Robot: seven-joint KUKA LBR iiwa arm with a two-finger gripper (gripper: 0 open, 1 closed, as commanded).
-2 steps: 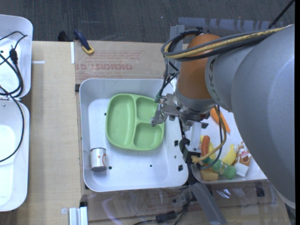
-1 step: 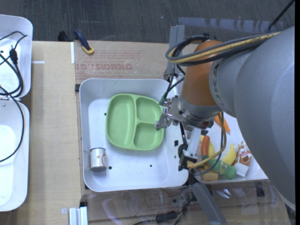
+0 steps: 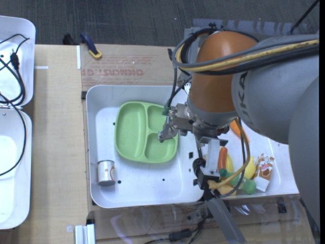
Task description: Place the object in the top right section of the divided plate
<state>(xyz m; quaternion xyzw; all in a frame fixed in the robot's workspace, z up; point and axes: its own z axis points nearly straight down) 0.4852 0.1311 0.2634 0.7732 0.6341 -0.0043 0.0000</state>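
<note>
A light green divided plate point(image 3: 133, 130) lies in the white bin point(image 3: 137, 192), with one long section on its left and two smaller sections on its right. All of its sections that show look bare. My gripper point(image 3: 168, 124) hangs over the plate's right edge, about where the two small sections meet, and it covers part of that edge. The bulky wrist with its orange band point(image 3: 218, 75) hides whatever lies directly under it. I see no object clearly between the gripper's tips.
A small silver can point(image 3: 105, 173) stands in the bin's lower left corner. Toy foods crowd the bin's right side: an orange carrot point(image 3: 238, 128), a red sausage point(image 3: 222, 159), a yellow banana point(image 3: 248, 170), a green piece point(image 3: 247, 187) and a small carton point(image 3: 264, 168).
</note>
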